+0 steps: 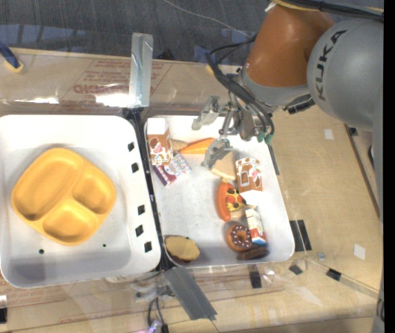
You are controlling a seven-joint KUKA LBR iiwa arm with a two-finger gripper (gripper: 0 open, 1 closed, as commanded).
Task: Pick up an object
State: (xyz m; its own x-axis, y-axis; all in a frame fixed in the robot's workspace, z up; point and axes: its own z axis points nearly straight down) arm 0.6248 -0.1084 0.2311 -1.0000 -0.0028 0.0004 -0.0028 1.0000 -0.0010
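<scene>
My gripper (211, 134) hangs over the far end of the right bin (190, 207), its two grey fingers spread open with nothing between them. An orange carrot-shaped toy (195, 146) lies just under and left of the fingertips. A tan sandwich wedge (223, 166) sits right below the lower finger. Close by are a brown-and-white carton (159, 146), a small striped packet (177, 166) and a gingerbread-house box (248, 173). Toward the near end lie a pizza slice (229, 200), a chocolate donut (238, 236), a little bottle (255, 225) and a brown cookie (181, 248).
The left bin (17, 262) holds a yellow divided plate (63, 194). A low wall with black clips (142, 200) separates the two bins. The grey arm with its orange band (287, 44) and its cables covers the bench's far right corner.
</scene>
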